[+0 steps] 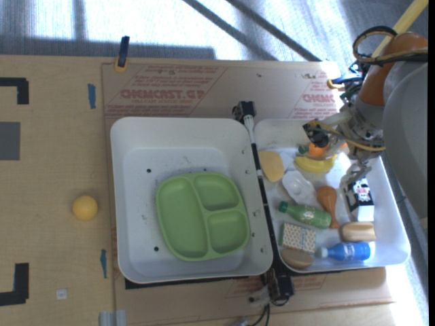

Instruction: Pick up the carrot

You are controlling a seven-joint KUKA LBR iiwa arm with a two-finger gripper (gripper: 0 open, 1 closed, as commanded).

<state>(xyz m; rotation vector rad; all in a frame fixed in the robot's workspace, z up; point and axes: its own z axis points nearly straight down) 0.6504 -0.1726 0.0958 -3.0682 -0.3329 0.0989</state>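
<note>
We see the tabletop [54,182], tan, carrying two white bins side by side. We take the right bin [397,240] as our landmark. The left bin [129,155] touches its left wall and holds a green divided tray [202,214]. The arm [401,80] comes in over the right bin's far right corner, grey with an orange band.

Inside the right bin, the tool [355,174] hangs over the right middle; we cannot tell how far it is open, nor whether it has hold of anything. The carrot [317,140], a small orange piece, lies at the bin's far end, just beyond a banana [315,164] and left of the tool. A green bottle [306,214] lies near the bin's middle, a blue bottle [346,252] along its near wall. A yellow ball [85,207] sits on the tabletop, well left of both bins.
</note>
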